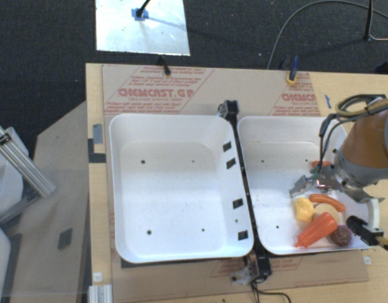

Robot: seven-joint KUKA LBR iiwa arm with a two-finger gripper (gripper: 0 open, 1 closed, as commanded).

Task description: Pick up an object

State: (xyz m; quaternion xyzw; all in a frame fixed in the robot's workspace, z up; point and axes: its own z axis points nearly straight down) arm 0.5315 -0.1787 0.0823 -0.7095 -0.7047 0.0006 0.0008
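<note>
While hovering low in the right bin [270, 137], seemingly mid-approach: spread of the fingers [315, 183] impossible to tell, yellow object [303, 209] just beside them, nearer the camera. Next, probably: centre, descend, close.

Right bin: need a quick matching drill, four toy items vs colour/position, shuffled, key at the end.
Items in the right bin:
1. carrot-shaped toy
2. yellow lumpy toy
3. sausage-shaped toy
4. round toy

Descriptions:
A. dark maroon, by the bin's front edge, right of the orange cone
B. orange-red, long and thin, lying just below the tool
C. orange, tapered, its tip pointing to the front left
D. pale yellow, left of the thin orange-red piece

Pairs: 1-C, 2-D, 3-B, 4-A
</note>
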